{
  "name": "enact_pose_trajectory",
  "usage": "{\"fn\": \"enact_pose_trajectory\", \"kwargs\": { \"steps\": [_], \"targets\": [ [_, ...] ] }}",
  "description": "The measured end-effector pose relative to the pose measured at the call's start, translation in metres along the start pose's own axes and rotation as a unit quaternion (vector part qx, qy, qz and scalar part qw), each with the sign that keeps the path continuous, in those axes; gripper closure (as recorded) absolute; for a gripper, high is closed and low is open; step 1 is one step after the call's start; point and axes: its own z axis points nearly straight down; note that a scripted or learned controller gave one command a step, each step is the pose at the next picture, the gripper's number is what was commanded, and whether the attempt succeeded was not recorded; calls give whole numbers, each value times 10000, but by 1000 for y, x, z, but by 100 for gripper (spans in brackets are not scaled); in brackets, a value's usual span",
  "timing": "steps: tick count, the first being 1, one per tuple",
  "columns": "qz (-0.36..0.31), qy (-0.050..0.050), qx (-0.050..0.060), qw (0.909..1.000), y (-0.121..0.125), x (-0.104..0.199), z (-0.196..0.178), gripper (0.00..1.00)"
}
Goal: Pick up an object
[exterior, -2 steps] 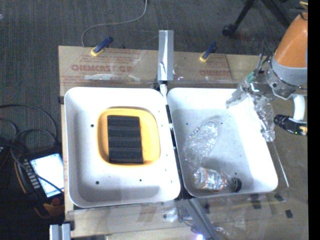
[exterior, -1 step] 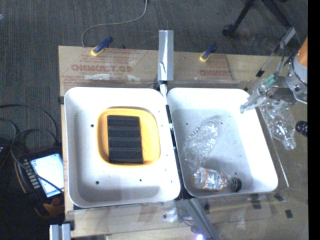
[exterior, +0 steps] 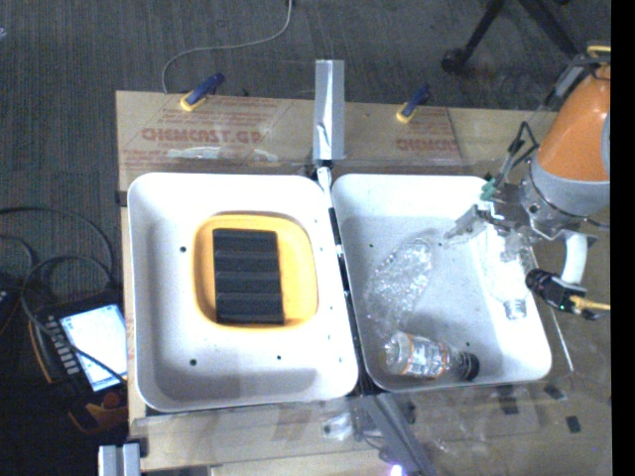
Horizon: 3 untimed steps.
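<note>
so from where i stood, the whole thing turned on what lay down and to the left of the hand (exterior: pixel 513 228). the arm (exterior: pixel 580 137), grey with its orange band, came in over the right edge of the right bin (exterior: pixel 349 266), and the hand hung above that bin's upper right part, near the far corner. i could not tell whether it was apart or together; the metal bits there blurred into the white of the bin floor, and nothing showed between them that i could call held. the nearest thing to it was a crumpled clear plastic bottle (exterior: pixel 402 276), lying on the bin floor toward the middle, its long axis running on a slant from upper right to lower left, so that its upper end pointed roughly at the hand. a second bottle (exterior: pixel 429 356), with a label and a dark cap at its right end, lay well apart from the hand along the bin's near wall, its length running nearly left to right. over in the left bin (exterior: pixel 159 296) a yellow tray with a black ridged insert (exterior: pixel 248 275) sat squarely in the middle, far from the hand and across the divide. by my reckoning the crumpled bottle was the likelier pick, a short move down-left, though clear, crushed plastic looked like a slippery thing to close on.
</note>
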Motion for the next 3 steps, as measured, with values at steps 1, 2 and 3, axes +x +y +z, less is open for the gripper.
{"fn": "enact_pose_trajectory", "kwargs": {
  "steps": [1, 2, 3],
  "targets": [
    [-378, 6, -19, 9993, -10, -14, -59, 0],
    [-535, -4, -5, 9986, 41, 5, 8, 0],
    [-851, 1, -17, 9964, 16, -21, -47, 0]
  ]
}}
